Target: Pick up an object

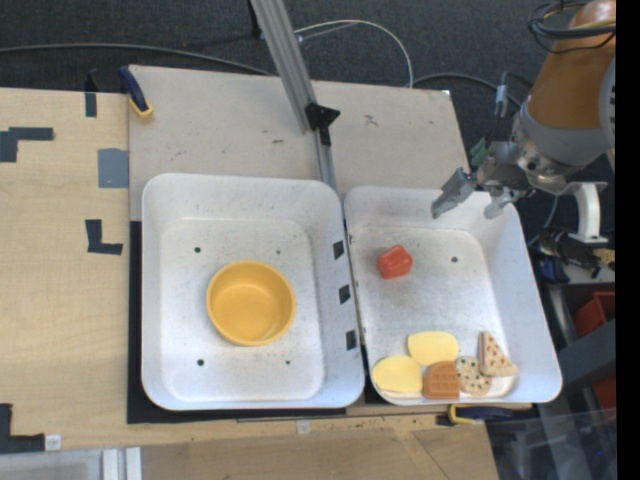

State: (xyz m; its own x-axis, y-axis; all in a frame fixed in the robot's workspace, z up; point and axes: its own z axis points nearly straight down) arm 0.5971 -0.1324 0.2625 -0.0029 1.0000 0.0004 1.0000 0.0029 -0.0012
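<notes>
On table (60, 288): light wood top at left, with dark tape marks (30, 140) and a grey patch (113, 167). Beige board (230, 118) under and behind the two bins, scuffed, with a blue-and-yellow clamp (135, 91) at its far left corner and another clamp (470, 415) at the near edge by the right bin. Dark carpeted floor (120, 13) beyond the table, cables (380, 38) trailing across it. Slanted metal pole (290, 53) crossing the board, ending at a black bracket near the seam between the bins.

Left bin (170, 208): white, speckled with dirt, holding a yellow bowl (251, 302) upright near the middle.

Right bin (510, 298): same white, speckled. Red block (395, 261) alone in the far-left part, well apart from the rest. Clustered along the near rim: two pale yellow discs (432, 347) overlapping, an orange-brown block (441, 380) just beside them, a speckled cracker-like piece (468, 374) and a wedge (492, 354) with a reddish edge at the right end, touching or nearly so.

Gripper (470, 196) above the far right corner of the right bin, near its rim, fingers (448, 196) spread apart, nothing between them. Well apart from the red block and from the near-rim cluster. Grey arm (560, 118) with orange band coming in from the right; more cables and dark hardware off the table edge on that side.
</notes>
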